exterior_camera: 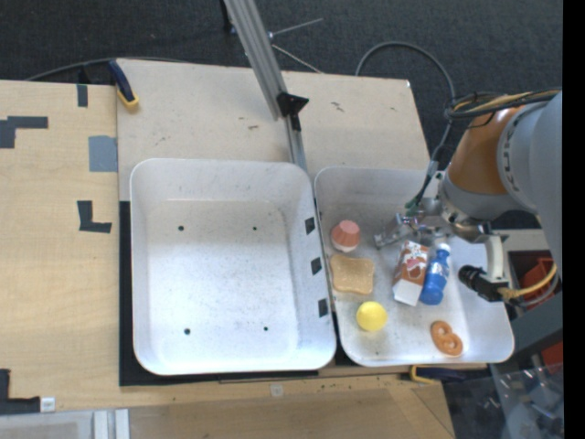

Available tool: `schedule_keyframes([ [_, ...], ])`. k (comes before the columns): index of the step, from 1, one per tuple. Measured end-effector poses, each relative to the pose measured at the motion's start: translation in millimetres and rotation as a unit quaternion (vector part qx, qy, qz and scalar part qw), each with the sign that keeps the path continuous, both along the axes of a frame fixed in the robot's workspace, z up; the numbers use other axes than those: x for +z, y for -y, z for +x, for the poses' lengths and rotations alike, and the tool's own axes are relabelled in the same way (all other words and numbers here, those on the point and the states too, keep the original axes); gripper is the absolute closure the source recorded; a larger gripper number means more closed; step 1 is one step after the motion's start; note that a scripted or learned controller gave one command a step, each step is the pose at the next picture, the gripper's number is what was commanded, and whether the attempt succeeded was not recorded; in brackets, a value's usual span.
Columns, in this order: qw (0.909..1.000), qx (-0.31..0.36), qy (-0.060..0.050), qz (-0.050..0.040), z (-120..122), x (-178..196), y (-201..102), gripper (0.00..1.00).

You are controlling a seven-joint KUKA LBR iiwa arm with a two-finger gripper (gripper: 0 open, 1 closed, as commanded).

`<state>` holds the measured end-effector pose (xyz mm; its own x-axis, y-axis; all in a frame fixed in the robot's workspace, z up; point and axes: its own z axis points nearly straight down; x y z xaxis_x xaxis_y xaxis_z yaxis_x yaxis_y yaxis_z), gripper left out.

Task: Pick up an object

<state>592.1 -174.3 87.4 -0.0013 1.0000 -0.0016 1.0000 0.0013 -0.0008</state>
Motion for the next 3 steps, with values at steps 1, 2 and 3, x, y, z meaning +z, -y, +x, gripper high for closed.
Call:
schedule_keyframes([
  [1,1.0000,0.001,-0.001,0.0006,0,11,-1,1.00],
  [2,1.0000,0.000,0.002,0.0005,-3,54,-1,1.00],
  [3,1.0000,0.000,0.003,-0.0001,-4,117,2,1.00],
])
